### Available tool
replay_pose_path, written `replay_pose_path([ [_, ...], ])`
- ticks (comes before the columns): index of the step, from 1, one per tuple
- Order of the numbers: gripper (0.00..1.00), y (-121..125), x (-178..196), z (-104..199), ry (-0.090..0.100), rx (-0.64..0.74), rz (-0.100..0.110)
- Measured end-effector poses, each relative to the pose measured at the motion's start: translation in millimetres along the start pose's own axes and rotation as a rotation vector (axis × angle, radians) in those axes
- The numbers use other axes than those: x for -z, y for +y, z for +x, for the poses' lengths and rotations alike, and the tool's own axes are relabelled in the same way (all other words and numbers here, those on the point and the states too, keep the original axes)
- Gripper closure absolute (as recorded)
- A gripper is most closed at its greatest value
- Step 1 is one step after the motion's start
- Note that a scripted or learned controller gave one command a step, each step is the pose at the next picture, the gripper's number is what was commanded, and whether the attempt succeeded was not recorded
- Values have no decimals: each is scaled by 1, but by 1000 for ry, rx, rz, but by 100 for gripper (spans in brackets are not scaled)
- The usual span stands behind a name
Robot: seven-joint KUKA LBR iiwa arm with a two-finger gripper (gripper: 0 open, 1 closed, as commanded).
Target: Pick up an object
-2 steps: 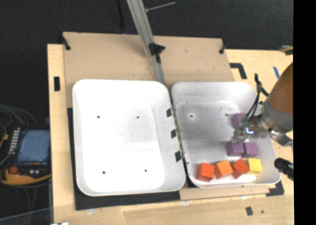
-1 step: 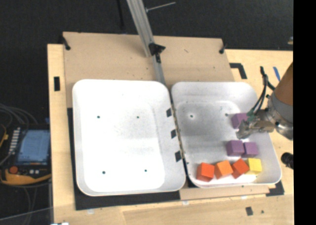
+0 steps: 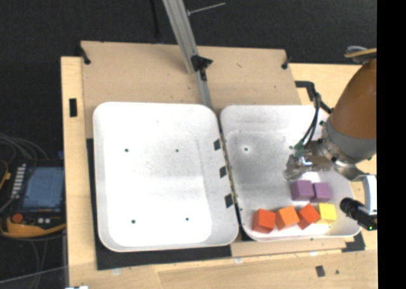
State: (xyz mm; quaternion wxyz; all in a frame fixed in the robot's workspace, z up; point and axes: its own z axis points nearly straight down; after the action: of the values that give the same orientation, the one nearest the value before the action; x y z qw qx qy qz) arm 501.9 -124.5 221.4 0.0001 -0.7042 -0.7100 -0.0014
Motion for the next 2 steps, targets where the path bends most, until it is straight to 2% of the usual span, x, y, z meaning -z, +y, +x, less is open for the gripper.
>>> replay_pose_path([
  [1, 100, -1, -6, 47, -1, -1, 2],
  [2, 100, 0, 9, 103, 0, 1, -2],
])
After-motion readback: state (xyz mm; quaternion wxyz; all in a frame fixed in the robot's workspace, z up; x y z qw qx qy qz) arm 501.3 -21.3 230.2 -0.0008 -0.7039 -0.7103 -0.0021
